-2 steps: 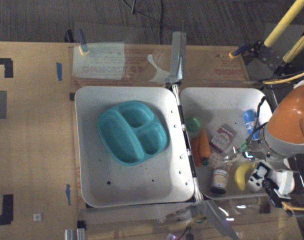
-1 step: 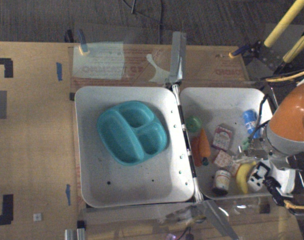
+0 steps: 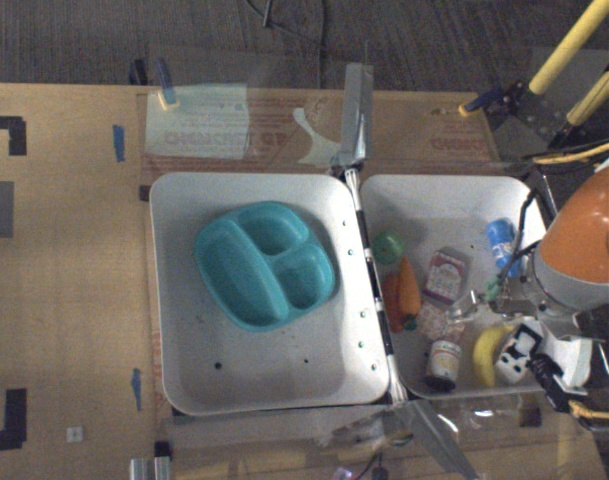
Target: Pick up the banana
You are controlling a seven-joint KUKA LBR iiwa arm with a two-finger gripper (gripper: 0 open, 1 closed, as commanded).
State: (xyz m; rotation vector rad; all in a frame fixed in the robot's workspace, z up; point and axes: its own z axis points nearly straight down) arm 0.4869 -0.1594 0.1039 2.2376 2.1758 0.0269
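The yellow banana lies near the front edge of the right bin, partly covered on its right side by the robot's wrist hardware. My gripper hangs low in the right half of that bin, just behind the banana. Nothing shows as held. The grey arm with its orange band comes in from the right and hides the bin's right wall.
The right bin also holds a carrot, a green-topped item, a pinkish packet, a blue bottle and a small jar left of the banana. A teal divided plate lies in the left bin.
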